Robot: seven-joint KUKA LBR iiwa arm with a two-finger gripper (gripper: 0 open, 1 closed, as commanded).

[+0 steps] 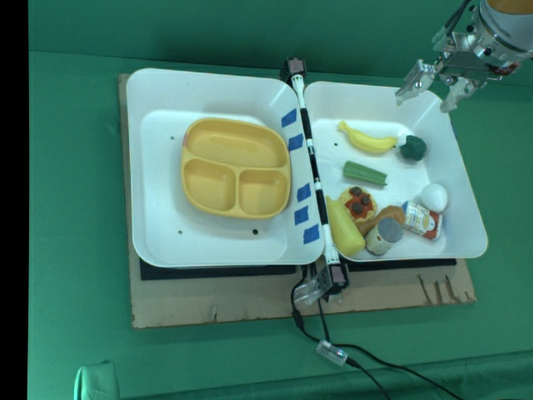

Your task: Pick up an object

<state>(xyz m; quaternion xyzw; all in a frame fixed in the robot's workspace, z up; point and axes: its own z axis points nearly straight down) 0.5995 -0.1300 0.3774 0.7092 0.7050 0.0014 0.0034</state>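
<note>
I am seeing the tool (436, 87) hanging released, its fingers spread, over the right bin's (463, 192) far right corner; the banana (367, 139) is lying near that bin's far edge.

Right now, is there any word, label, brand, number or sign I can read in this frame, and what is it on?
No text can be read anywhere.
Red and white packet in the right bin: printed, but too small and blurred to read.
Can beside it: no label can be made out.
Blue tape patches along the left bin edge: plain, no writing visible.
Yellow divided tray: no markings visible.
</note>
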